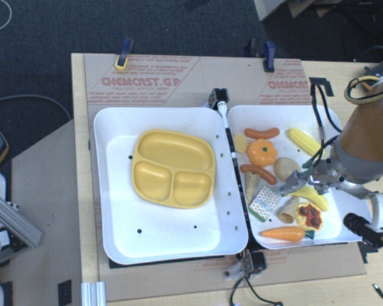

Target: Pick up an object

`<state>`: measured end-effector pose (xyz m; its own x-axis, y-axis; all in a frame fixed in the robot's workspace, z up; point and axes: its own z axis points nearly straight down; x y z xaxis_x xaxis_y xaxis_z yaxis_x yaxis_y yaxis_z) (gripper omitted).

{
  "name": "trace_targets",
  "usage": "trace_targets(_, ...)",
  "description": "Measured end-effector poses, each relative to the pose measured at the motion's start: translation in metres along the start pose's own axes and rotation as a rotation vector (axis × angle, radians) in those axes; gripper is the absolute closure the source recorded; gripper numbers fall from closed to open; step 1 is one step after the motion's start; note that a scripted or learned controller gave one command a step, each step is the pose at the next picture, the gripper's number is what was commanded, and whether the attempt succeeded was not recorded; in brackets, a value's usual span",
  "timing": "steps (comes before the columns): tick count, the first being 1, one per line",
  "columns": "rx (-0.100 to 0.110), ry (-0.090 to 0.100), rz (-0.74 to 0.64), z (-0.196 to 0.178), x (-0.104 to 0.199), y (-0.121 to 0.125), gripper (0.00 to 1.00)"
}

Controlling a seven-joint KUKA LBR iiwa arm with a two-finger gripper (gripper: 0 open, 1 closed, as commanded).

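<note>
We see the gripper point(298, 185) low in the right bin point(276, 113), just right of the round tan item point(285, 167), over the banana point(313, 198). Nothing appears gripped. We judge the reach is underway; next comes closing on one item.

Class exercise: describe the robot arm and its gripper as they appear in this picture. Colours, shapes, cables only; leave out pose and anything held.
The arm is a thick rounded body with a broad orange band above a grey wrist section. The gripper is grey metal, ending in two slim fingers. Black cables loop beside the arm, and a yellow-and-black coil sits near its top.
</note>
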<state>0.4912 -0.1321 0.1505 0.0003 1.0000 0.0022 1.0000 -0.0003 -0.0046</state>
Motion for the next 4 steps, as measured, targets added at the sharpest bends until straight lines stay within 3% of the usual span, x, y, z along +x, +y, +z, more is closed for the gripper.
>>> trace_targets(1,-0.003,0.001,0.001,0.060,0.000,0.005,0.00)
trace_targets(2,-0.006,0.002,-0.001,0.062,0.001,0.007,0.00)
trace_targets(3,-0.014,0.002,-0.001,0.050,0.001,0.009,1.00)
trace_targets(4,-0.011,-0.005,0.000,-0.009,-0.008,0.010,1.00)
